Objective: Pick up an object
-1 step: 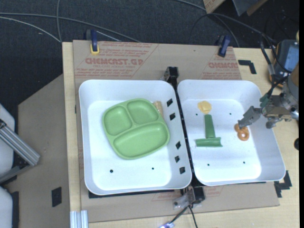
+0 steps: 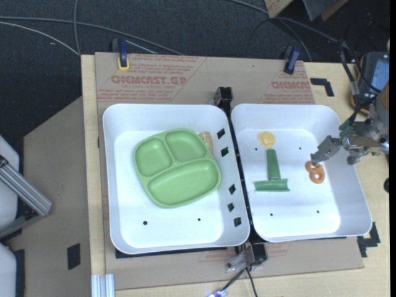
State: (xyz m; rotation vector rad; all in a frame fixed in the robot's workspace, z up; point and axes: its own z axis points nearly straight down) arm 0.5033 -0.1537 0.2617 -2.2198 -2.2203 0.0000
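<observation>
Gripper [image 2: 323, 156] low over right bin [image 2: 346, 221], just above orange ring [image 2: 317, 174]; finger state impossible to tell. Green T-shaped piece [image 2: 271, 174] and small yellow piece [image 2: 266, 139] nearby. Green divided plate [image 2: 177, 166] in left bin [image 2: 124, 221].

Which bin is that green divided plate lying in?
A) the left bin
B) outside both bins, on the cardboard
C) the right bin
A: the green divided plate lies flat inside the left bin, while the right bin holds a green T-shaped piece, a small yellow item and an orange ring.
</observation>
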